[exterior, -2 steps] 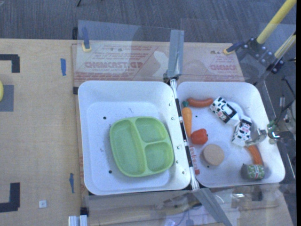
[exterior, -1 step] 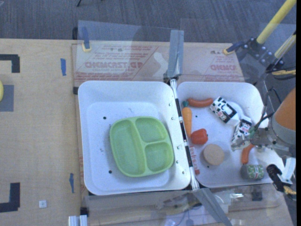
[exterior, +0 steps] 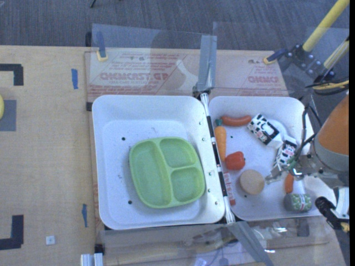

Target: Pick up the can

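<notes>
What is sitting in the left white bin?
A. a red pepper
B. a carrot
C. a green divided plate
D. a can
C: the green divided plate lies alone in the left bin, while the carrot and red pepper lie in the right bin.

Jaws (exterior: 275, 174) hang low in the right bin (exterior: 244, 105) beside the can (exterior: 252, 182).

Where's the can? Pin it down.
The can lies in the right bin, in its near-right corner, just below a small orange piece and right of the tan disc, near the gripper.
</notes>
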{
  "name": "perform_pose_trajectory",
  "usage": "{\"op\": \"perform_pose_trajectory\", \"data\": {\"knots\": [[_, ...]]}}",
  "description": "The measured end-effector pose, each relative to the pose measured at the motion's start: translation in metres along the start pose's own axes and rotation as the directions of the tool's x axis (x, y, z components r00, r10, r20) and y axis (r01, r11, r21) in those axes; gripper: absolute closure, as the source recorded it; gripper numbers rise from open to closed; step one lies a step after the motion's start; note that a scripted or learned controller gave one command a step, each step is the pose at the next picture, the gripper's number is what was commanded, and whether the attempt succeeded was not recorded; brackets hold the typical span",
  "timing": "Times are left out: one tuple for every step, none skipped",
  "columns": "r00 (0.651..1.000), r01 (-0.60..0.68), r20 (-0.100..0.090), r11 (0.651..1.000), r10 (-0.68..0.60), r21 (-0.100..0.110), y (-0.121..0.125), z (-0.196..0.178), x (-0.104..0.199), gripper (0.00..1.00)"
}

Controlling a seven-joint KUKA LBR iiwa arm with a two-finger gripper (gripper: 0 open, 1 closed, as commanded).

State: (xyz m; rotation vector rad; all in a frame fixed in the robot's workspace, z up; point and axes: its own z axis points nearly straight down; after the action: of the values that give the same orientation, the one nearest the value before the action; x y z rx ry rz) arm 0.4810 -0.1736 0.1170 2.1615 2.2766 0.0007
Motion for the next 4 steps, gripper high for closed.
{"op": "perform_pose_trajectory", "data": {"knots": [[0.995,-0.104,0.0,0.995,0.104,0.0,-0.002,0.003,-0.025,0.0],[0.988,-0.155,-0.002,0.988,0.155,0.0,0.074,0.007,-0.037,0.0],[0.988,-0.156,0.015,0.988,0.156,-0.011,0.075,-0.007,-0.043,1.0],[0.892,-0.452,0.001,0.892,0.452,0.003,0.031,-0.1,0.0,1.0]]}}
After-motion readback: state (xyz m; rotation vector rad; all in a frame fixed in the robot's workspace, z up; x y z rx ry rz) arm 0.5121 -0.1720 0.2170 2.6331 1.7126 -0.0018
